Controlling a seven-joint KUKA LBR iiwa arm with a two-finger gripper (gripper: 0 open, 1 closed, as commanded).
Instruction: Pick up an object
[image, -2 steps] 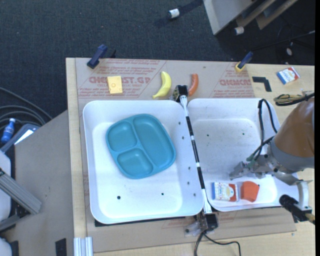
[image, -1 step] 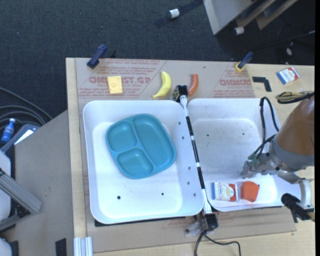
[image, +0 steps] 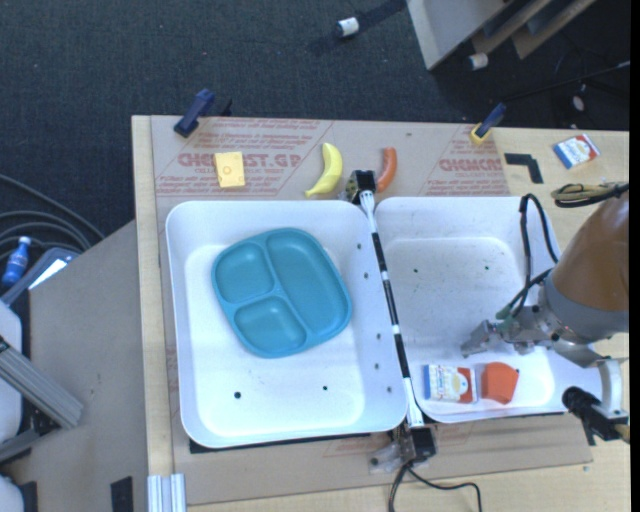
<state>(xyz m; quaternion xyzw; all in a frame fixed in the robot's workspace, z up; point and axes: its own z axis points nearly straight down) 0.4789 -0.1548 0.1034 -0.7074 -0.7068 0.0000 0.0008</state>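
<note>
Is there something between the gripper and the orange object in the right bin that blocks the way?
Nothing visible blocks it. The gripper hovers in the right bin, just above and left of the orange object. A small carton lies beside that object on its left, touching or nearly so, which could crowd a grasp.

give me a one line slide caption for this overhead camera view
KUKA arm's gripper hovers in the right bin above a small carton and orange object; blue divided plate sits in the left bin.

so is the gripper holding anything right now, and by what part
Nothing is held. The gripper hovers over the right bin, above the small carton and orange object, with nothing between its fingers.
</note>
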